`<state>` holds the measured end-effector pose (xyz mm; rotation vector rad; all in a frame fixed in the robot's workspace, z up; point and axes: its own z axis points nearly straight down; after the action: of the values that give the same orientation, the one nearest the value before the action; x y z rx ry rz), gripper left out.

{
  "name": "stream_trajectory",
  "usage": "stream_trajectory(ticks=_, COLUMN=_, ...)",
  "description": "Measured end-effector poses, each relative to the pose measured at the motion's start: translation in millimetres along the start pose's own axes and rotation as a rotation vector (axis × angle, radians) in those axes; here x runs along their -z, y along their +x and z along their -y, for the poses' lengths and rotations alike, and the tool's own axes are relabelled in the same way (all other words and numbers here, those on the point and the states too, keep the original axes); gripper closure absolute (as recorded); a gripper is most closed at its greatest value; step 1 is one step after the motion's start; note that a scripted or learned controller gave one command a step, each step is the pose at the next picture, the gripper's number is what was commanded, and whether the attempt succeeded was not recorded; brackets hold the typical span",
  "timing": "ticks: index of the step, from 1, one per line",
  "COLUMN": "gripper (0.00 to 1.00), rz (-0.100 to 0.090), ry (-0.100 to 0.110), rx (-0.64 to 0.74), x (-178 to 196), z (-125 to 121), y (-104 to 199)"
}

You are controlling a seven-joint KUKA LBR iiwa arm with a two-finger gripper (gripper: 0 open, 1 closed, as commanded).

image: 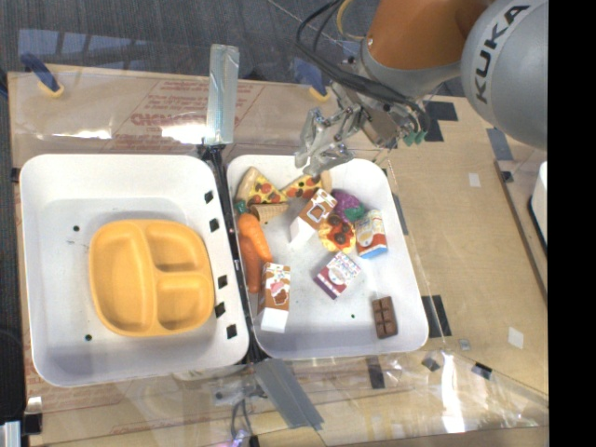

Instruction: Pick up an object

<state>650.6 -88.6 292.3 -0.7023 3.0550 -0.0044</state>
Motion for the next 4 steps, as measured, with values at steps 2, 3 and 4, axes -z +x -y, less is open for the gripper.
stream_trajectory(ticks=2, gripper=1.0, rz=-0.002, ry=-0.002, rx=0.418, x=-61, z=82, y=58)
stream_trajectory(ticks=3, gripper=1.0, rz=-0.002, ry=-0.006, rx=0.774, x=-79, z=110, y=47)
stream_trajectory(ticks=4, gripper=1.0, rz=-0.001, ry=-0.006, rx=0.68, x=-48, z=29, y=5)
